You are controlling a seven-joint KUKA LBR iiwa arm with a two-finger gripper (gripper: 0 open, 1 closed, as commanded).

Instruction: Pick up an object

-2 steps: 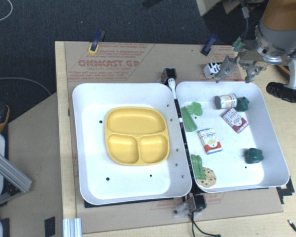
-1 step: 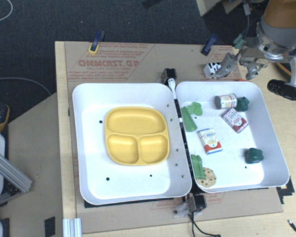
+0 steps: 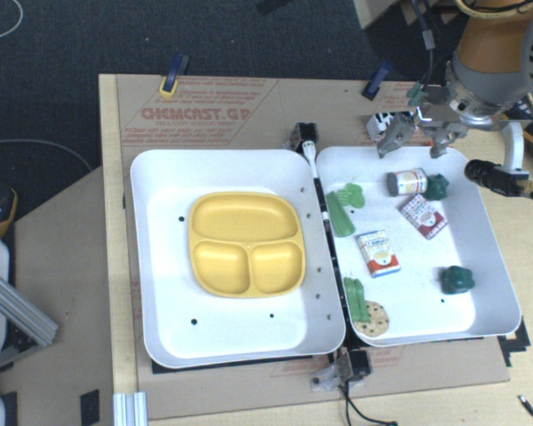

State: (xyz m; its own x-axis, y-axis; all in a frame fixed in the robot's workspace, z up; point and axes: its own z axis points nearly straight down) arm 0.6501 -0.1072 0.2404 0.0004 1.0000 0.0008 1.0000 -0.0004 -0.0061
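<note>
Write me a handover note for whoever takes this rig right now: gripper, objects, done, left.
Gripper: above the far edge of the right bin, nothing between its fingers; open or shut is unclear.
Right bin: small can nearest the gripper, red packet, white and red carton, green leafy piece, dark green lump, cookie.
Left bin: yellow divided plate.
Done: nothing picked.
Left: descend, grasp one object, lift; the can looks the closest candidate.
</note>
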